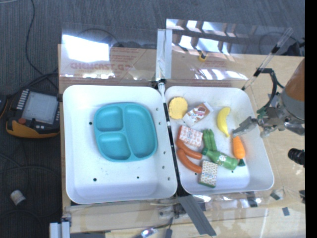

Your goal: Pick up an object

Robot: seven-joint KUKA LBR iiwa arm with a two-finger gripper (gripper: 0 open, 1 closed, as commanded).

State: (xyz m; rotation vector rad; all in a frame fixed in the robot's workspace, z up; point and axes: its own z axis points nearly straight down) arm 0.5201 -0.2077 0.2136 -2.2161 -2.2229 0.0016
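Your gripper [252, 124] hangs at the right bin's [257, 180] rim beside the banana [224, 120] and carrot [238, 147], likely lining up a grab, its grip state unreadable.

Position: one fixed camera, mounted above the bench.
Direction: looks down at a slant.
Range: moderate; both shallow white plastic bins fit whole, the left one [74, 133] and the right one [257, 157].
Margins: dark grey carpet floor [124, 9] visible at top and left.
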